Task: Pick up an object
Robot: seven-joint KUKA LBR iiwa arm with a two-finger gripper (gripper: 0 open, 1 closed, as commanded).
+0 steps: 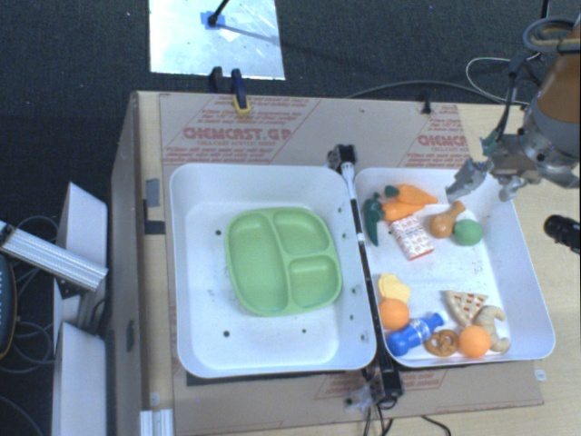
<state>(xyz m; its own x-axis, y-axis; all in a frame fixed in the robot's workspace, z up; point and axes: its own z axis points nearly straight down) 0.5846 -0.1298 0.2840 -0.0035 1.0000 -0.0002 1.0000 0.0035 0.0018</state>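
The bench point(272, 121) carries two shallow white bins side by side. The left bin point(195, 243) holds a green divided tray point(281, 260) lying flat near its centre. The right bin point(522, 271) holds the loose toy food. The arm point(558, 107) enters from the right, and its gripper point(486, 182) hangs over the upper right part of the right bin with its two fingers spread apart and nothing between them. Just below the gripper lie a toy drumstick point(444, 217) and a green ball point(468, 232), touching each other. A carrot point(410, 201) and a dark green pepper point(373, 218) lie along the upper left of this bin, with a small red-and-white carton point(411, 238) just beneath them. Toward the near edge sit a blue bottle point(416, 331), a pizza slice point(465, 305), two oranges point(394, 314) point(474, 341), a yellow piece point(394, 288) and a pretzel point(445, 341).
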